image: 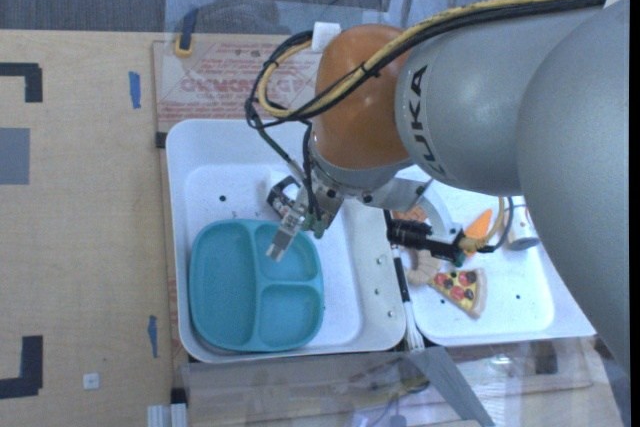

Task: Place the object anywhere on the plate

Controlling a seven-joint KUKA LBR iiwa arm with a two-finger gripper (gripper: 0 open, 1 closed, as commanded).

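A teal plate [232, 287] with three compartments lies in the left white bin [195, 165], towards its front. My gripper [283, 233] hangs over the plate's back right edge, just above the upper right compartment. The arm's orange band and grey body hide much of what is behind it. Whether anything is in the gripper cannot be made out from this angle.
The right bin [530, 310] holds a toy pizza slice [461, 288], an orange carrot-like piece [481, 222], a black elongated object [424, 235] and a beige piece [424, 266]. A ridge [398, 300] separates the bins. Cables loop off the arm above the left bin.
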